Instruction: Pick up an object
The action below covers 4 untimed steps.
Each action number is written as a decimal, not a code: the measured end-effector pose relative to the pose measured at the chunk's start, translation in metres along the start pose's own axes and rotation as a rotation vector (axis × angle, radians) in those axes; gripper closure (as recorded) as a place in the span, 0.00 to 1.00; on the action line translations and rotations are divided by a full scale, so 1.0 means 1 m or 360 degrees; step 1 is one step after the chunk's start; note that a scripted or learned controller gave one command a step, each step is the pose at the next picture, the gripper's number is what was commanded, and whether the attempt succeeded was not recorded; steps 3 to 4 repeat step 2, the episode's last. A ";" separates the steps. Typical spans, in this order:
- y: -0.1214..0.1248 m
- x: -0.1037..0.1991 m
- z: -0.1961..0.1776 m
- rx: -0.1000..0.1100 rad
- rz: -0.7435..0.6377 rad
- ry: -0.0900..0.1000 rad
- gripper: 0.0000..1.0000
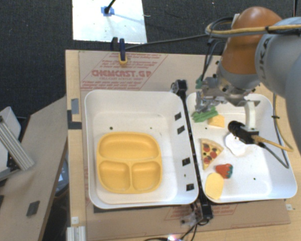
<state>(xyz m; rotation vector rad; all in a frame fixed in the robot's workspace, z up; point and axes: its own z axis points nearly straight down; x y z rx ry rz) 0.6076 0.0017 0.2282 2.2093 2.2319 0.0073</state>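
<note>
Over the far left corner of the right bin (286, 182), the hand (206, 106) hangs low above a green leaf-shaped piece (204, 116), its tips at or just above that piece. Contact cannot be confirmed, and whether the tips are spread or pressed together cannot be told from this angle. The green piece lies directly below the hand, its long axis running roughly left to right and tilted slightly, one end overlapping a yellow cheese wedge (218, 121). Nearer the viewer from the green piece sit a pizza slice (210, 152), a strawberry (224, 170) and a pale yellow disc (214, 186). The left bin (135, 102) holds a yellow divided plate (130, 161). The likely next move is a short vertical descent and closure across the short axis.
</note>
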 end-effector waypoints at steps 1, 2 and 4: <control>0.023 0.044 0.008 0.0002 0.0002 -0.0001 1.00; 0.028 0.091 0.008 0.0003 0.0002 0.0000 1.00; 0.028 0.091 0.008 0.0003 0.0002 0.0000 1.00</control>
